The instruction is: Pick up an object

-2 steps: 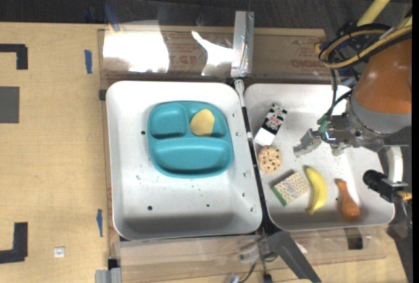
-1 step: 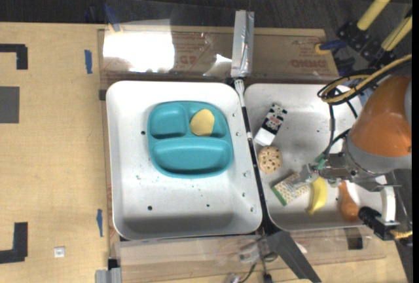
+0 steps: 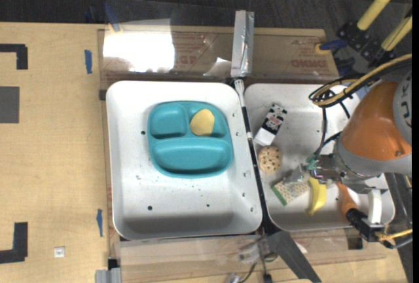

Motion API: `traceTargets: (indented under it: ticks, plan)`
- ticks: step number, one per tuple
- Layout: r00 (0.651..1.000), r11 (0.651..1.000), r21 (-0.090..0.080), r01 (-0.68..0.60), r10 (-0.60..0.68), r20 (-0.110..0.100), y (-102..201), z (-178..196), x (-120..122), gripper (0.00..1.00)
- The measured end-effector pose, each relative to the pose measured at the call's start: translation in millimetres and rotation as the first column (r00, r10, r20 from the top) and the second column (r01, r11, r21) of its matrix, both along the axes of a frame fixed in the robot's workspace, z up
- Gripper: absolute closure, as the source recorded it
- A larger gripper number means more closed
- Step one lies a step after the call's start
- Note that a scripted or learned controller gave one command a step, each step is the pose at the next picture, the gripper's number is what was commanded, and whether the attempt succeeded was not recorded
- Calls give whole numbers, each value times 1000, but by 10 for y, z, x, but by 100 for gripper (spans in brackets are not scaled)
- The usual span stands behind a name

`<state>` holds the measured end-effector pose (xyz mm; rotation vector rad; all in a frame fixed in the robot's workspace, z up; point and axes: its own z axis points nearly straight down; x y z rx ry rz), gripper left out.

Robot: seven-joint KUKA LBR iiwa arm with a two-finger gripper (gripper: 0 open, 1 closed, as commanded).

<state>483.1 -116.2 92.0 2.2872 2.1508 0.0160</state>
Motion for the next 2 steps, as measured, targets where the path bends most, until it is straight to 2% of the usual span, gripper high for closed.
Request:
traceTargets:
  ticks: [1, 2]
  plan:
    - [1000, 1000, -10, 3, -2, 12, -25, 111, 29, 100]
    - [989, 989, -2, 148, -148, -6, 924, 936, 433, 100]
